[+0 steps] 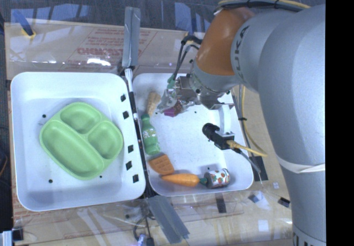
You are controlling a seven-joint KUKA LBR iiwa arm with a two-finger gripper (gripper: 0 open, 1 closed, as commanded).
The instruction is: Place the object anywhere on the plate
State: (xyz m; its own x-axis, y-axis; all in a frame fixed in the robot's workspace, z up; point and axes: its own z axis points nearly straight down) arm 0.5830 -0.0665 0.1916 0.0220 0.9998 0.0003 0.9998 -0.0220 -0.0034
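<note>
The gripper (172, 101) is down in the right bin (193, 145), near its back left corner. Honestly can't tell how it's set from here. There's a small purple object (172, 110) right at its tip, but whether it's actually pinched, no idea. Just left of that lies a tan piece (151, 101), then a green bottle (149, 135), an orange wedge (161, 163), a carrot (180, 179) and a little can (218, 177). The green plate (81, 140) sits in the left bin (33, 184).

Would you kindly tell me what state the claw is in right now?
Claw: over the right bin, by a purple item; whether it is open, shut or holding anything cannot be told.
</note>
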